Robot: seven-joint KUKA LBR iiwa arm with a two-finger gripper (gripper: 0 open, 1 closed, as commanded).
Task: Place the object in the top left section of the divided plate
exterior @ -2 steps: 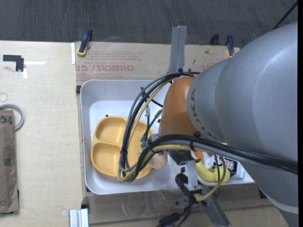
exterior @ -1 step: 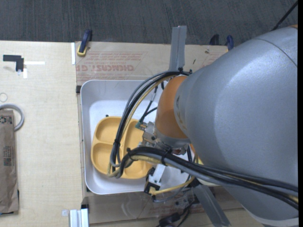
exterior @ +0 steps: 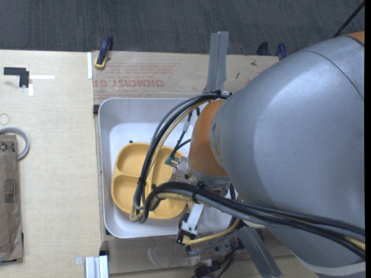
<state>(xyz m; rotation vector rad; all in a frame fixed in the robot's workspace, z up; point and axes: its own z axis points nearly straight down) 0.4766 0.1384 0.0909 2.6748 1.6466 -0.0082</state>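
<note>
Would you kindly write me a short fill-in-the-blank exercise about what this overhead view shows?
1. The divided plastic plate is ____ in colour.
2. The plate lies inside a shallow ____ bin.
3. Black ____ hang from the arm across the plate.
4. The grey arm carries an ____ band above the wrist.

Missing words: yellow; white; cables; orange

Bench: pale wood-grain top, extending to 9 o'clock. On it, from centre: one shallow white bin; a brown cardboard sheet with red print at 12 o'clock of the bin, held by a blue-and-yellow clamp at its 9 o'clock corner; a brown paper bag at the 8 o'clock edge; a black bracket at 10 o'clock
</note>
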